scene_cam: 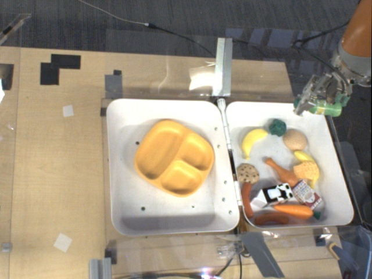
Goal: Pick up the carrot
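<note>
From the overhead camera, you see the gripper (321, 100) hovering above the right bin's (336, 150) far right corner; you cannot tell its state. The carrot (293, 210) lies near that bin's front edge, beside a red sausage (248, 200).

Pretty clearly a robotics lab, not anyone's kitchen. The two white bins (229, 156) sit side by side in the middle of a pale wooden bench (52, 167) with metal brackets (223, 65) clamped around them. Black marker shapes (58, 67) are stuck on the bench top to the left of the bins. Behind the bins, cables (174, 32) trail over dark carpet (174, 4), and the food in the right bin is all plastic toy stuff (279, 173).
</note>
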### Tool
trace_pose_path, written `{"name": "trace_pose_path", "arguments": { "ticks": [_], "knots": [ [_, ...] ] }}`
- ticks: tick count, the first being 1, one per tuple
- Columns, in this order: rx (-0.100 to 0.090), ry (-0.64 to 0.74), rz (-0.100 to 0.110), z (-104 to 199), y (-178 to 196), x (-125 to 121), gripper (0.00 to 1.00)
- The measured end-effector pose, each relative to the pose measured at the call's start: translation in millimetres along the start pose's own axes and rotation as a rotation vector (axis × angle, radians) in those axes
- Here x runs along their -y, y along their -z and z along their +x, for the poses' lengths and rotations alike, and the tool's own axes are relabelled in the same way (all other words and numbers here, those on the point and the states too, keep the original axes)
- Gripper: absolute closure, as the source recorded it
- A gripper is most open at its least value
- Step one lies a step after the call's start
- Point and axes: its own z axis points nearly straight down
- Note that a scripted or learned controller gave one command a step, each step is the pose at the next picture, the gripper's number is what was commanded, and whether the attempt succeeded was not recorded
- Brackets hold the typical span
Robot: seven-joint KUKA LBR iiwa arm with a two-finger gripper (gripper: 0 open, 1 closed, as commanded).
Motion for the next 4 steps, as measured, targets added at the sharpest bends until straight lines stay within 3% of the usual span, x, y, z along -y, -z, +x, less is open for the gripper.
{"name": "trace_pose_path", "arguments": {
  "ticks": [1, 2, 3, 4],
  "knots": [
    [0.0, -0.108, 0.001, -23.6, 40.5, 31.0, 1.0],
    [-0.011, -0.181, -0.001, 29.1, -32.9, -55.6, 1.0],
    [-0.001, -0.235, -0.001, 17.0, 4.2, -48.8, 1.0],
    [0.001, -0.307, 0.0, -5.5, 55.3, -11.3, 1.0]
  ]
}}
